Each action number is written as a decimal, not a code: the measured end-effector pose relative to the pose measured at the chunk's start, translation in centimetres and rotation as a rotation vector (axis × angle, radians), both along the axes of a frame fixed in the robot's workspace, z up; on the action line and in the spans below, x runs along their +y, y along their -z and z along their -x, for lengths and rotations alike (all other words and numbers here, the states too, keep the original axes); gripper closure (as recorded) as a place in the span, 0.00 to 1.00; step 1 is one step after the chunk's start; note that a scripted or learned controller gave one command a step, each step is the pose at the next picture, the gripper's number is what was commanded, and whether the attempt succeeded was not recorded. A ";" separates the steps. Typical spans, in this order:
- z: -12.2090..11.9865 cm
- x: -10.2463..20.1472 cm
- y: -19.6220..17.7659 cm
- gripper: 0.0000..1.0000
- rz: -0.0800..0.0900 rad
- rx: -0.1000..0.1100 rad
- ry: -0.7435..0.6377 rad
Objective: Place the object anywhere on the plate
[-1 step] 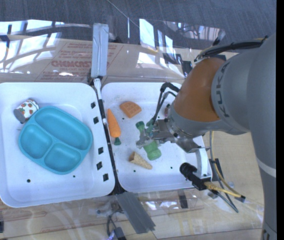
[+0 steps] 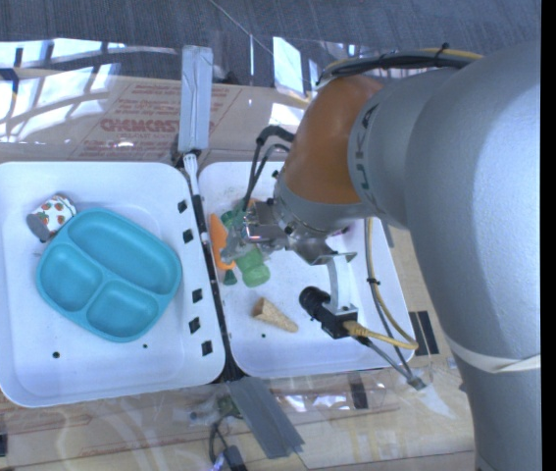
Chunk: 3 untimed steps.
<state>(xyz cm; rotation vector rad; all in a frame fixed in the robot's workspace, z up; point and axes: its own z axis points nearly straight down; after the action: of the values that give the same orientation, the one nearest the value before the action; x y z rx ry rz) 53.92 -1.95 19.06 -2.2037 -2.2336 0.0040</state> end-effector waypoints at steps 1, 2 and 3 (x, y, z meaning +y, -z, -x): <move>1.5 8.1 -6.5 1.00 -0.002 -0.005 -0.001; 1.5 7.8 -6.3 0.00 0.000 -0.001 0.004; 0.9 11.7 -20.9 0.00 -0.002 -0.011 0.003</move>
<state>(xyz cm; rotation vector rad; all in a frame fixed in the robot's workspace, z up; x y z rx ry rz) 53.05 9.78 39.99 -2.2114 -2.2352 -0.0113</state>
